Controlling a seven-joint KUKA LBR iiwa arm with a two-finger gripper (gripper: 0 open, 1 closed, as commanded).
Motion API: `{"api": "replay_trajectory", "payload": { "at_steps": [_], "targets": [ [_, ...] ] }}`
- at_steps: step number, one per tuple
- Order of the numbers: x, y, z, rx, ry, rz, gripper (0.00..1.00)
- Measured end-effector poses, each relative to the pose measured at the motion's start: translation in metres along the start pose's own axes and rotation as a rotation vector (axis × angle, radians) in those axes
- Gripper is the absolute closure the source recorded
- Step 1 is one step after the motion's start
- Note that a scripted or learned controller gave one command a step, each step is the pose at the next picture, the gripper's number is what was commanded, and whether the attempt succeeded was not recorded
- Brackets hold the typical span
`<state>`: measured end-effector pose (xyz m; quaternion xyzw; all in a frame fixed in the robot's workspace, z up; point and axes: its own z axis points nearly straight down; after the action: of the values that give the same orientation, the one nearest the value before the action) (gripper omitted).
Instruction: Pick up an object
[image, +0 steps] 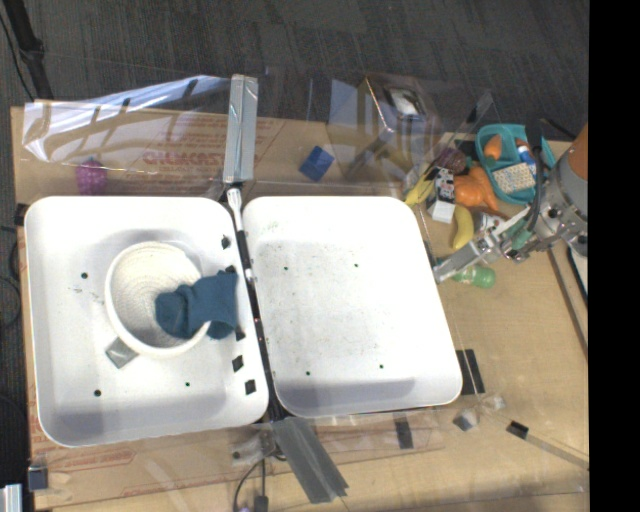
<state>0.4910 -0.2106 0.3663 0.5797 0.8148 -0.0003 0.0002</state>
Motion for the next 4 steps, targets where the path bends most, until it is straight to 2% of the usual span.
{"api": "replay_trajectory", "payload": {
  "at_steps": [1, 2, 3, 4],
  "targets": [
    [-0.026, 0.076, 0.058, 0.001, 0.0, 0.247, 0.0],
    [-0.01, 0.031, 0.017, 0.001, 0.001, 0.116, 0.0],
    [-0.035, 0.103, 0.057, 0.002, 0.001, 0.084, 0.0],
    [-0.014, 0.059, -0.006, -0.002, -0.003, -0.185, 0.0]
  ]
}}
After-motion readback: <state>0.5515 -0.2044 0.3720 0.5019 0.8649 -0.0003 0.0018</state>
